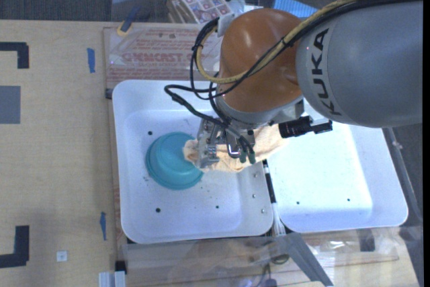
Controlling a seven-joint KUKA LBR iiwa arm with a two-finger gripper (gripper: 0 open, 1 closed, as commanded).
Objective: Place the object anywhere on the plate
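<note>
Two shallow white bins sit side by side on the bench, the left bin and the right bin meeting along a seam near the middle of the camera view. Inside the left bin, toward its centre, lies a teal plate, round and slightly tilted, its right edge partly covered.

Just beside that right edge, and touching it, is a tan, crumpled object that looks like soft cloth or paper; it stretches from the plate's rim across to the seam between the bins, so part of it lies over the divider. Most of it is hidden beneath the arm.

From the right, the grey arm with its orange band reaches in, black and yellow cables looping around the wrist. Its gripper hangs directly over the tan object, at the plate's right edge. The fingers are pointed down into the folds, but the clutter of metal and cloth there makes it impossible to tell whether they are apart or closed, or whether anything is held between them.
</note>
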